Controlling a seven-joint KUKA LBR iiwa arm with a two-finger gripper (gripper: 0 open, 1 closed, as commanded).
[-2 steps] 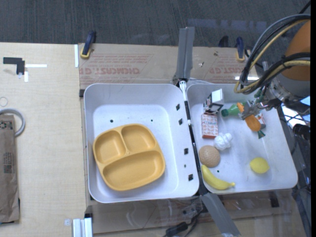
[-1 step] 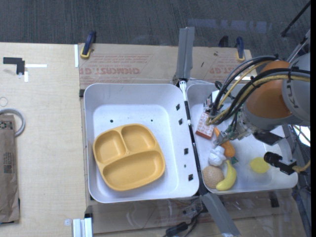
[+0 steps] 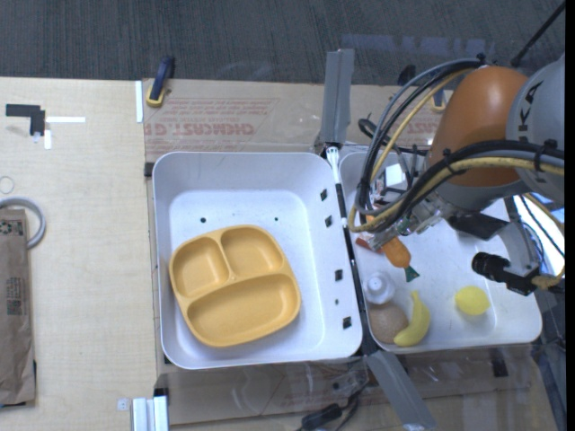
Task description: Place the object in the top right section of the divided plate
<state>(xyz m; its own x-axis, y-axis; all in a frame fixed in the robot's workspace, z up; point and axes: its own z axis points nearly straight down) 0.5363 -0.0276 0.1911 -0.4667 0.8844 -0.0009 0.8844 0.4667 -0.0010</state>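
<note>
A: Where the bench is scanned from the left, count two white bins. Left bin [image 3: 171,196] holds one yellow divided plate [image 3: 235,283] with three sections, nothing lying in any of them.

B: Right bin [image 3: 517,326]?

A: Five loose items. Near its left wall: one small white bottle [image 3: 377,287], one brownish round object [image 3: 386,320] below it, one banana [image 3: 414,320] just beside that. One orange carrot [image 3: 398,256] with green tip sits above the bottle. One lemon [image 3: 473,301] lies apart, further right.

B: Gripper [image 3: 388,232]?

A: Low over the right bin's left side, carrot right at its tip. Cables obscure the fingers; cannot tell open or closed. One arm [image 3: 485,124], orange band visible.
</note>
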